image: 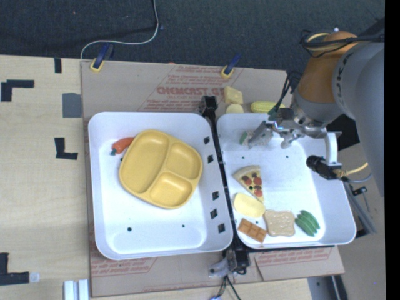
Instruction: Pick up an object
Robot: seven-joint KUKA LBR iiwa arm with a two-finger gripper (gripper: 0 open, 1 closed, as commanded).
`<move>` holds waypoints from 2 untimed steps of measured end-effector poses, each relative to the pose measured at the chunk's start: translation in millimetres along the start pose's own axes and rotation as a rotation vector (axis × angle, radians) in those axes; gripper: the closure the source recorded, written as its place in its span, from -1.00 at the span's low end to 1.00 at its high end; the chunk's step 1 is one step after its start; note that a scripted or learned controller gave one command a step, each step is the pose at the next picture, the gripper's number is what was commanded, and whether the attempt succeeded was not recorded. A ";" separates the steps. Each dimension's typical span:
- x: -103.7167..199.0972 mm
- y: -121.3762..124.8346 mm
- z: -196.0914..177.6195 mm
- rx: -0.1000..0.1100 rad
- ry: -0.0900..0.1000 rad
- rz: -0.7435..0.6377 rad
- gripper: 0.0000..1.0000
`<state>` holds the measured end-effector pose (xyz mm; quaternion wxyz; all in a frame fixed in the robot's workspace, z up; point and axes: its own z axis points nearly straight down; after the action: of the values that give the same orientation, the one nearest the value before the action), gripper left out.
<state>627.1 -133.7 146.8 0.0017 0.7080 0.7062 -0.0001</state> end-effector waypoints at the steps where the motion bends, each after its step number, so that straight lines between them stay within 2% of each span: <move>1: 31.9 -57.1 63.4 0.002 0.001 -0.003 -1.00; 2: 32.3 -64.9 60.7 -0.002 0.000 -0.003 -1.00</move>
<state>562.4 -101.4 85.8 0.0021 0.7068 0.7074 0.0006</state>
